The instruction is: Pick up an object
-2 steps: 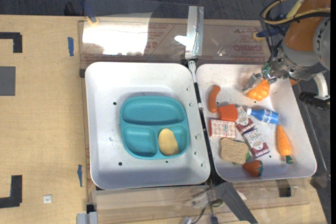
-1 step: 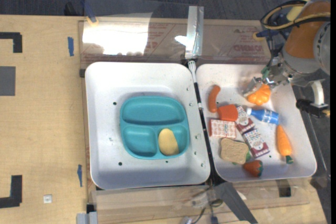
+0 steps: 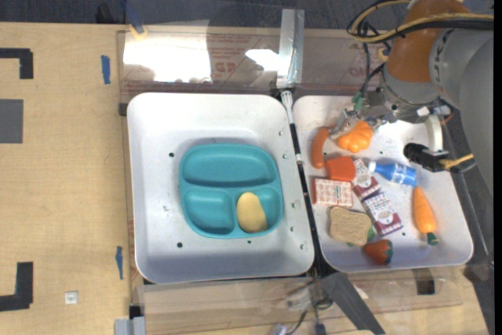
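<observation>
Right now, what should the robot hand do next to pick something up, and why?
Probably a small drop straight down. The gripper sits at the back of the right bin, just above the orange pepper toy, its nearest thing. I can't see anything between its fingers, so I'd guess nothing is held yet.

Fixed overhead camera, slanted down, both bins (image 3: 149,169)

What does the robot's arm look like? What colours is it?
The arm is thick, rounded and grey, with a shiny orange band near its wrist. Black and yellow cables loop around it. Its end effector is small, made of dark and silvery metal parts.
</observation>
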Robot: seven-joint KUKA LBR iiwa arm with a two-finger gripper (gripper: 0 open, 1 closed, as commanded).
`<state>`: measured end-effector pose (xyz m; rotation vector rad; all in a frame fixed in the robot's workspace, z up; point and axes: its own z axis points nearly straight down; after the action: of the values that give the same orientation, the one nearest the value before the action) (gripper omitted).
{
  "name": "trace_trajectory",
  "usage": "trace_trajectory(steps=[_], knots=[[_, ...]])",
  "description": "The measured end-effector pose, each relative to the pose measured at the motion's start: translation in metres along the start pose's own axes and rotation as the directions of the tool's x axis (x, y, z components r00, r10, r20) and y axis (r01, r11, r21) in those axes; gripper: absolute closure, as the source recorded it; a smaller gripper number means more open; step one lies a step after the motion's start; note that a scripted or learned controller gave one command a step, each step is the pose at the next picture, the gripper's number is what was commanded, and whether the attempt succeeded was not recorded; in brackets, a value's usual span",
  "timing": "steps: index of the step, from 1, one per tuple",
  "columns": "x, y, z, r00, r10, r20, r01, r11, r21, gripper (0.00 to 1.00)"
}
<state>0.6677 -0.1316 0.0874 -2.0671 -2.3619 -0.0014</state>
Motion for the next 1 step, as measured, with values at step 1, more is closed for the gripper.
trace_trajectory(steps=[1], knots=[[0.0047, 0.0006, -0.0177, 0.999, 0.052, 0.004, -0.052, 0.999, -0.006, 1.00]])
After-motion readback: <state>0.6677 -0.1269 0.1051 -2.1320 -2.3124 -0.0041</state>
